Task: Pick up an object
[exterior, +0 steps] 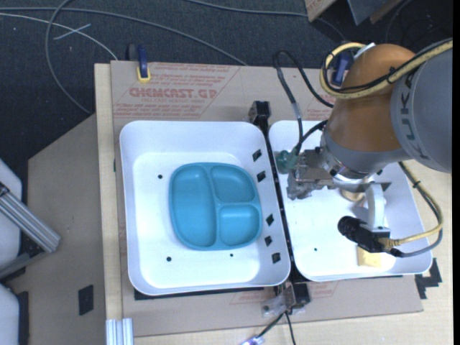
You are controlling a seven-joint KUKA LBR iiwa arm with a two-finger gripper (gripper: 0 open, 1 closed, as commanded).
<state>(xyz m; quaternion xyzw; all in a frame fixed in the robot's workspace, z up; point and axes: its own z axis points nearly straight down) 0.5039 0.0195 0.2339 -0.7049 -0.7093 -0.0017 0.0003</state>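
Gripper (305,182) low over the right bin (323,254) near its left wall; its grasp cannot be made out.

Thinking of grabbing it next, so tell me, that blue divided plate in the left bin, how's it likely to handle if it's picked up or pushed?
The blue divided plate looks like molded plastic, so probably stiff and light. It lies flat in the left bin, so it should slide rather than tip. Its low, rounded rim may be hard to pinch.
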